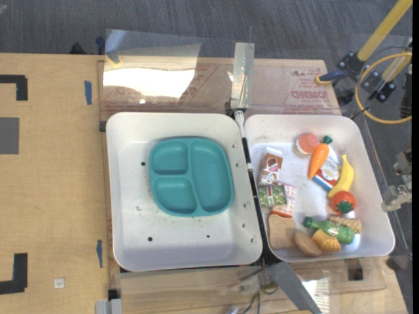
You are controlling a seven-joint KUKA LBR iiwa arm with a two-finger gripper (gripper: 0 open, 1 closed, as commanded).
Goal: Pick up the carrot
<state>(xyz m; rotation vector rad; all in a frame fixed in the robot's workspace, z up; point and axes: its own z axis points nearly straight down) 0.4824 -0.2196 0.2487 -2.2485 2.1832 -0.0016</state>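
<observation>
From the overhead camera I count two white bins: the left bin and the right bin. There is one carrot, and I place everything else from it. It lies in the right bin's far half, tilted, with its green top towards the far wall. One teal plate with three compartments sits well to the carrot's left, in the left bin. One banana lies just right of the carrot and one tomato nearer to me than that. One round orange disc touches the carrot's upper left. Two small printed packets lie to its left, and one bread slice nearer to me

A blue and white pack is partly hidden under the carrot's tip. The heap near the front wall overlaps too much for me to count

A blurred grey part at the frame edge, which I take for the gripper, is cut off. I cannot tell whether it is spread or closed. The carrot lies well to its left, apart from it
</observation>
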